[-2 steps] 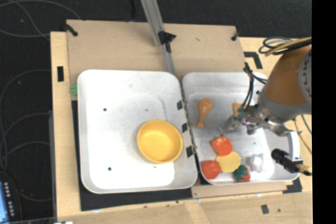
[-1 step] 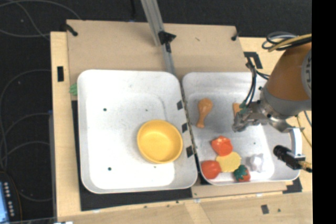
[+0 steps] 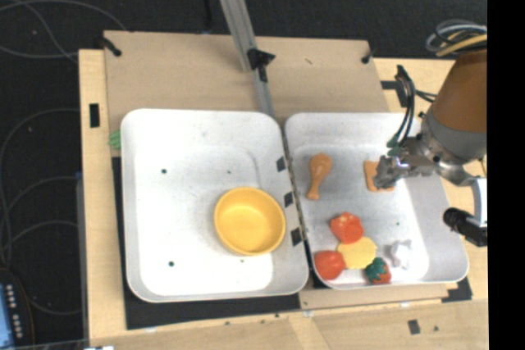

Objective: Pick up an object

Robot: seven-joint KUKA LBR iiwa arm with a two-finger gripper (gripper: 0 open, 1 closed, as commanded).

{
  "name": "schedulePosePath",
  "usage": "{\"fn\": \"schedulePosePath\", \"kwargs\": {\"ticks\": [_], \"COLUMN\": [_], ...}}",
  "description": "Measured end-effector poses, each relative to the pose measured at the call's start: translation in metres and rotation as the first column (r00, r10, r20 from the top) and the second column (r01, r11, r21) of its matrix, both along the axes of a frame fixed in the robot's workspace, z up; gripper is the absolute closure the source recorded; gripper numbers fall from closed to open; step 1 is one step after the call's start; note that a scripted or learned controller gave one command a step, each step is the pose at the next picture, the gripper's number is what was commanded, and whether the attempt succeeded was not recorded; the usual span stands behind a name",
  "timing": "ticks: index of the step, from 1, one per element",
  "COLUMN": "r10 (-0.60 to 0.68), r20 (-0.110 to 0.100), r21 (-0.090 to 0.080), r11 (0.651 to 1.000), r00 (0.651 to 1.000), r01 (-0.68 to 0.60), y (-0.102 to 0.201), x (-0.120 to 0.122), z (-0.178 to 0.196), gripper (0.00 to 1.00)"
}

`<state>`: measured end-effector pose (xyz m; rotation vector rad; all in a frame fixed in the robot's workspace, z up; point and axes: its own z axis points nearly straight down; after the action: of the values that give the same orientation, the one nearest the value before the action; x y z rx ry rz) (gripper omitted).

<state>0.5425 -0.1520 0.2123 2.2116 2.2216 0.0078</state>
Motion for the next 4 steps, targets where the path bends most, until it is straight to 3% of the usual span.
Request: {"fn": "schedulePosePath", "kwargs": {"ticks": [2, 4], "r10": [0.000, -0.002], "r20": [-0.007, -0.007], "r21": [0.001, 0.001], "r11": [1.000, 1.000], "r00": [1.000, 1.000], "r01": [0.000, 0.002], "y": [0.005, 0.121], "x": [0.004, -0.002], "z": [0.073, 0.068], "gripper": [1.00, 1.00]}}
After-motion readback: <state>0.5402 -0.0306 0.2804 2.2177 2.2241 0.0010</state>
